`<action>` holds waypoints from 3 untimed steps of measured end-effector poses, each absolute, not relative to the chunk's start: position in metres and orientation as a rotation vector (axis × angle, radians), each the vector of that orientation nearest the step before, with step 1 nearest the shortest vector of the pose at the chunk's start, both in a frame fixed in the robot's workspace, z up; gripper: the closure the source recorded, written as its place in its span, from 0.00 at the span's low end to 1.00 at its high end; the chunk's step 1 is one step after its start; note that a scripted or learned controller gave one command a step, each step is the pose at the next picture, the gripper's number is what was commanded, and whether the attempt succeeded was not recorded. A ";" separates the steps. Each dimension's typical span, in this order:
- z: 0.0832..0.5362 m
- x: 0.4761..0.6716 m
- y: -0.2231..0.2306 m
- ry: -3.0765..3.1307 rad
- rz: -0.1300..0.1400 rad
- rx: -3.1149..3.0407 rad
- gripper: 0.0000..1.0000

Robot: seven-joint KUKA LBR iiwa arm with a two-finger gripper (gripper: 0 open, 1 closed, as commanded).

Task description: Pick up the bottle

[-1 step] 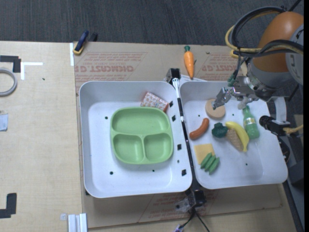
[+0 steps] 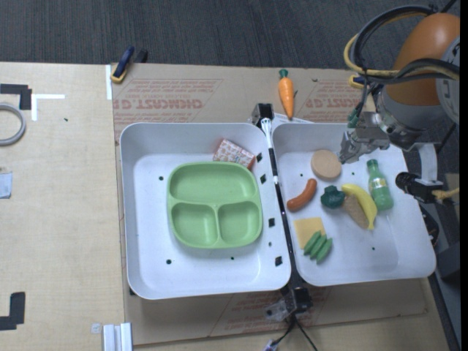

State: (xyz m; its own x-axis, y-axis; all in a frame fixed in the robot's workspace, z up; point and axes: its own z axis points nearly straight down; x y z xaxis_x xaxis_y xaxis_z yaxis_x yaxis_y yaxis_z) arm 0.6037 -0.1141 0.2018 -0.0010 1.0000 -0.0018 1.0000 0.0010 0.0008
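Camera view: the small green plastic bottle with a pale label (image 2: 378,186) lies in the right shallow white bin (image 2: 409,265), near its far right side, neck pointing away from the camera, long axis roughly along the bin's depth. A yellow toy banana (image 2: 365,202) lies just beside it on the left, touching or nearly so; can't tell which. A brownish flat slice-shaped piece (image 2: 357,209) sits under or against the banana.

The grey two-finger tool (image 2: 354,148) hangs above the bin's back edge, left of the bottle's neck and next to the round tan disc (image 2: 326,164). Nothing is visibly between its fingers; whether they are spread or closed can't be told from this angle.

Judgement, step in hand: approach, grasp not started. The tool needs to shift right and toward the camera until it is centred over the bottle body, not the neck.

To do it well:
- Orient the fingers across the bottle's short axis so they straddle the label.
- The banana side is tight; the left finger has to go between banana and bottle or it lands on the banana.
- Descend straight, since the round body will likely roll if hit off-centre.
- Bin wall on the right is near; watch clearance.
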 end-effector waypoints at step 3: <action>0.192 0.478 -0.003 1.307 -0.005 2.859 1.00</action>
